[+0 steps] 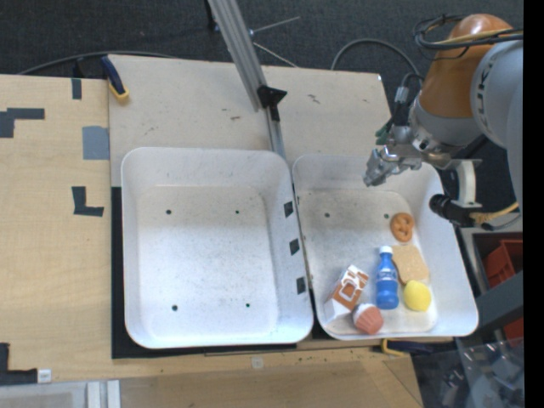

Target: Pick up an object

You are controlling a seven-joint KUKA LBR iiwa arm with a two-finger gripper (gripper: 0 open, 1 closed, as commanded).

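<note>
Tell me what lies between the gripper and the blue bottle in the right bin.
In the camera view, the stretch from the gripper down to the blue bottle is bare speckled floor of the right bin. The orange cookie sits just right of that line.

Bench: a flat, pale beige board (195, 100) adjoining a light wood-grain panel (51, 228) on its left. Two shallow white plastic bins sat side by side, touching, toward the front edge: left bin (132, 253), right bin (455, 291). A blue-and-yellow clamp (115, 79) lay at the back left corner. Grey tape patch (95, 143) and dark tape marks (83, 202) lay on the panel.
</note>
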